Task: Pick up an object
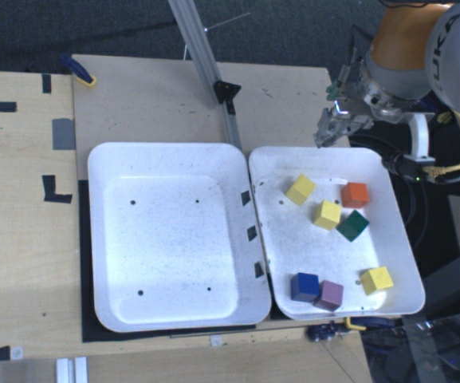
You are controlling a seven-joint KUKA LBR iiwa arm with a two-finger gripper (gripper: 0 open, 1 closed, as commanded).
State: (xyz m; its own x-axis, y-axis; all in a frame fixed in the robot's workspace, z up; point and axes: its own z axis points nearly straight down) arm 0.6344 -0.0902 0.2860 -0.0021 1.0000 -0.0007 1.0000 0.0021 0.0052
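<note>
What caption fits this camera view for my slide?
The hand hovers above the right bin's far rim; seven colored blocks lie inside.

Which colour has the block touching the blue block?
Purple block, beside the blue block, camera view.

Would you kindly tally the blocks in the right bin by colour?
Yellow: 3
Orange: 1
Green: 1
Blue: 1
Purple: 1
Total: 7
</note>
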